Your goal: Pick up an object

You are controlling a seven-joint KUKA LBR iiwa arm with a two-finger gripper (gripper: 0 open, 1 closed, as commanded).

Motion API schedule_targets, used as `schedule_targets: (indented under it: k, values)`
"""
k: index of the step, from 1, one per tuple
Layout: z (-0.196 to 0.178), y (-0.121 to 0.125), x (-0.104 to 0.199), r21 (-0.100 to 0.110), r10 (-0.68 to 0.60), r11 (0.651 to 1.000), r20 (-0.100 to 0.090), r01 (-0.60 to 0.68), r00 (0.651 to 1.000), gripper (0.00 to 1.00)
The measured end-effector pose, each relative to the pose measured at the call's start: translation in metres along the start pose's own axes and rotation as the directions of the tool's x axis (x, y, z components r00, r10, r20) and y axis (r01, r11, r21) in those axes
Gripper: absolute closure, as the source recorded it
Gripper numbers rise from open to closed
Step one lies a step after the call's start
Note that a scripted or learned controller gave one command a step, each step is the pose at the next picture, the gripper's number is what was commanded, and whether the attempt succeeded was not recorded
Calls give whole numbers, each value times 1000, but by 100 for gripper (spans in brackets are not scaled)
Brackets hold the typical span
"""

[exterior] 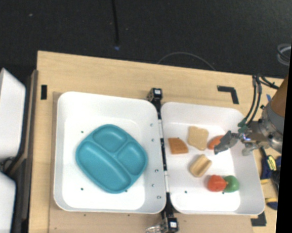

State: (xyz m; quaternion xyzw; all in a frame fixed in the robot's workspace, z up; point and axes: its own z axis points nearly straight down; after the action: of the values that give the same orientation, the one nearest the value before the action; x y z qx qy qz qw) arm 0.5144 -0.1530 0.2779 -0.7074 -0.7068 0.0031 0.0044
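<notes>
Counter: light wood, carrying two white bins side by side.
Left bin: holds a teal divided plate, lying flat near its middle.
Right bin: holds all the small food pieces.
Gripper: low over the right bin's right half, just beside a small orange-red piece; grip state impossible to tell.
Tan block: left of the gripper.
Brown slice: left of the tan block, near the divider.
Pale roll: below the tan block.
Red piece: below the gripper, touching a green piece.
</notes>
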Motion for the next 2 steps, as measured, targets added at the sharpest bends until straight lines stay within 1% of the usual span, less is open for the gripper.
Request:
schedule_targets:
  k: [1, 2]
  values:
    - [-6, 2, 0, -13, -3, 1000, 3, 3, 1000, 0]
    - [39, -4, -4, -8, 0, 1000, 3, 0, 1000, 0]
